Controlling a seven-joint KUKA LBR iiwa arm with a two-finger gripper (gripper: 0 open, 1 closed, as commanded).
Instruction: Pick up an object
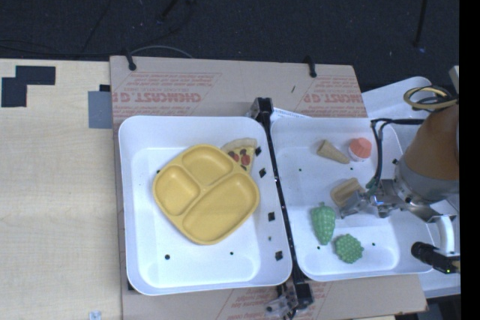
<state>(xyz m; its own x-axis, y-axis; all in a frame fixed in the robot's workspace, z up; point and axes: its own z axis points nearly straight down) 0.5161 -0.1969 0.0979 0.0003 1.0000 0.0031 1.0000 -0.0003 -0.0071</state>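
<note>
White right bin (390, 266): fingers (358, 204) touching tan block (346, 191), green items just below.

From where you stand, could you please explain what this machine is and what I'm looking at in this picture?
The picture comes from one fixed camera above a bench, looking down at a slant. The grey machine entering from the right is a robot arm; its job is to pick up an object. Its gripper, a two-fingered claw, sits low in the right bin, next to a tan block. Whether it grips anything cannot be judged.

The right bin also holds a tan cone-shaped piece, an orange-pink round toy, and two bumpy green toys.

The left bin holds a yellow divided plate, with a toy pizza slice just beyond its far edge.
</note>
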